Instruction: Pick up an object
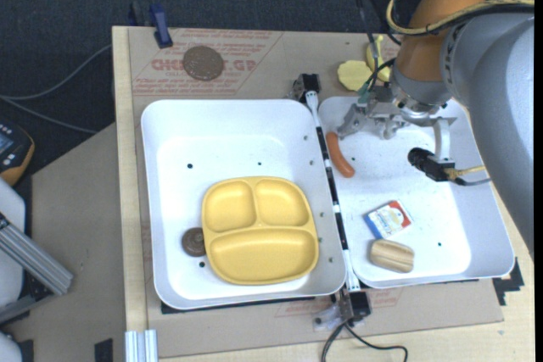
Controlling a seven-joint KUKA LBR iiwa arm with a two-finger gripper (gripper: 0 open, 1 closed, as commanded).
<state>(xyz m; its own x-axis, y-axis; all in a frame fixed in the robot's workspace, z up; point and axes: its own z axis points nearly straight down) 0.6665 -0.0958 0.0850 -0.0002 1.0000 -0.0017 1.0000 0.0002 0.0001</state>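
In the right bin [488, 254], near its far edge, you see the gripper [383, 121] low over the floor; whether it is spread or pinching, you cannot tell; an orange carrot [341, 157] lies just left of it; a blue-and-white packet [389, 219] and wooden block [391, 255] lie nearer; the left bin [161, 182] holds a yellow divided plate [257, 228].

Bright, even light from above; the two shallow white plastic bins [161, 182] glare slightly, shadows soft, dark floor at 11 o'clock grainy.
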